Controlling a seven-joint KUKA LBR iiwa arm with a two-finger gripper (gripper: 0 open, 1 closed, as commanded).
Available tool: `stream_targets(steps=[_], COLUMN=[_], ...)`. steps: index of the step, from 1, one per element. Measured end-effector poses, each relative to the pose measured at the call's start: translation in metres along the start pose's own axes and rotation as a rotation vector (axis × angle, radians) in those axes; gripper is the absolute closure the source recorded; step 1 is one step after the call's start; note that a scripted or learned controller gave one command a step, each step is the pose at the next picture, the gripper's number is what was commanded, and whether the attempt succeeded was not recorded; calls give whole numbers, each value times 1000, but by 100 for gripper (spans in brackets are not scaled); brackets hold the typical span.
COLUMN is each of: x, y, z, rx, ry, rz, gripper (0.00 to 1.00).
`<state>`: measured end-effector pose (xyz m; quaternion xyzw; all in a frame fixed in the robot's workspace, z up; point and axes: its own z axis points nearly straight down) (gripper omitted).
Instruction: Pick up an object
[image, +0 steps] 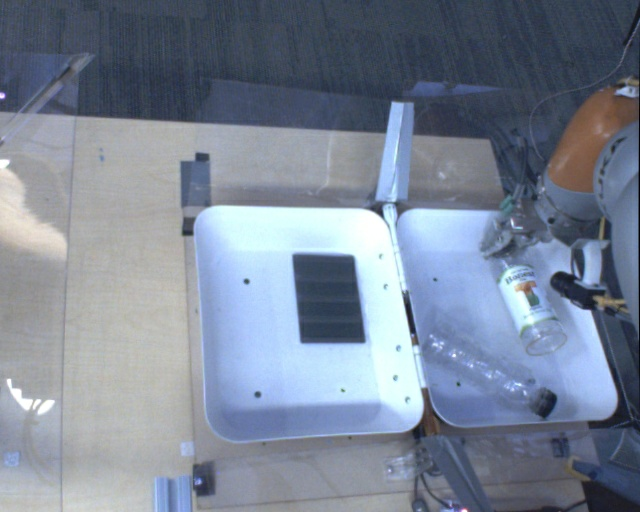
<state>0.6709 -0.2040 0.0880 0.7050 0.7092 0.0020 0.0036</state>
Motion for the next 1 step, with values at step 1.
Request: stream_targets(steps=[1], x=[62], y=[-7], z=[-93], rx=[-1], ry=[1], rz=[-180], gripper=[100])
